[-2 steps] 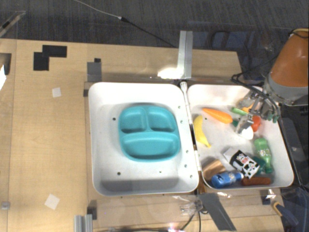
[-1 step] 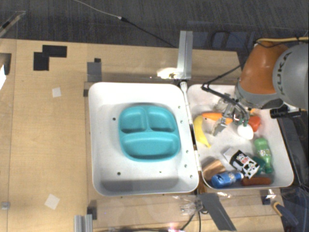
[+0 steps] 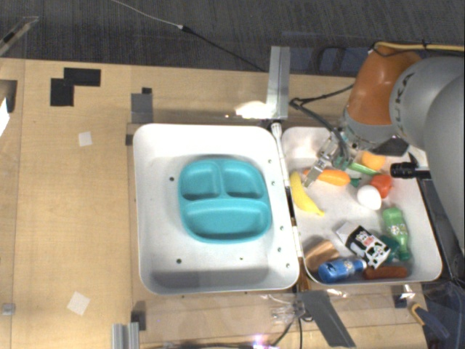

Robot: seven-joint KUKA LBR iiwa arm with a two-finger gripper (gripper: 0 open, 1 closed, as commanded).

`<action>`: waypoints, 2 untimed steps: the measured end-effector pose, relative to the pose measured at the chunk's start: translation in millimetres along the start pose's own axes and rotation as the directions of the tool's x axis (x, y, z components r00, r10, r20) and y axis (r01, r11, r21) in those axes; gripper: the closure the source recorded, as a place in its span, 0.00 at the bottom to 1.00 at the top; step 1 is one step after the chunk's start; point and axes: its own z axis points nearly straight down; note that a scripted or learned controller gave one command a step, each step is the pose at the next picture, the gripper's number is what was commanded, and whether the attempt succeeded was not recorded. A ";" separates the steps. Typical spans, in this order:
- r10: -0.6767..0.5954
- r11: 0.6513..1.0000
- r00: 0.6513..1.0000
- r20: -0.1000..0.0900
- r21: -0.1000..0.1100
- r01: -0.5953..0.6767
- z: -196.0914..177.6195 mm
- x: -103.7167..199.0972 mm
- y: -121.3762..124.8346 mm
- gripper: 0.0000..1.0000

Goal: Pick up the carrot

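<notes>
Grasp step underway. Carrot [image 3: 335, 177] lies in the right bin [image 3: 434, 262], just right of the banana [image 3: 305, 195], its green top toward the egg [image 3: 368, 196]. Gripper [image 3: 323, 163] sits at the carrot's left end, the 2 fingers spread apart and straddling it, nothing clamped yet. Next move likely calls for closing on the carrot, then lifting straight up clear of the banana.
</notes>
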 end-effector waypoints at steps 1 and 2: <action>0.309 0.951 0.951 0.012 -0.007 -0.309 -1.4 33.1 -27.0 0.00; 0.525 0.851 0.851 0.010 -0.010 -0.525 -1.0 28.7 -21.8 0.00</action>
